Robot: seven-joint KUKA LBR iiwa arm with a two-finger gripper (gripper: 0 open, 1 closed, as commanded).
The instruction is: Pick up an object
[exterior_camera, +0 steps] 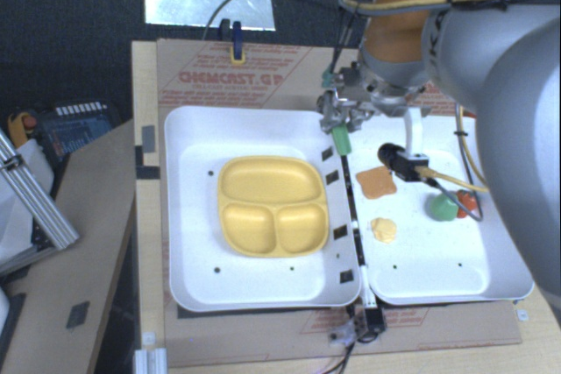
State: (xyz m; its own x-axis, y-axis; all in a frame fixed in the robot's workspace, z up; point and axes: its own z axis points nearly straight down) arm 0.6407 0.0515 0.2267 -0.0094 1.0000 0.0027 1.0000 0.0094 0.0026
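Here, gripper [338, 125] over the top end of the join between the left bin [188, 188] and the right bin [438, 269]. Small green bit [340, 142] right at its tip. Can't tell if open, shut or holding. In the right bin: brown slice [375, 182], yellow lump [384, 229], green ball [443, 208]. In the left bin: yellow plate [272, 206].

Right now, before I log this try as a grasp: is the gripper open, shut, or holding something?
Gripper: cannot be told; a small green piece shows right at its tip.
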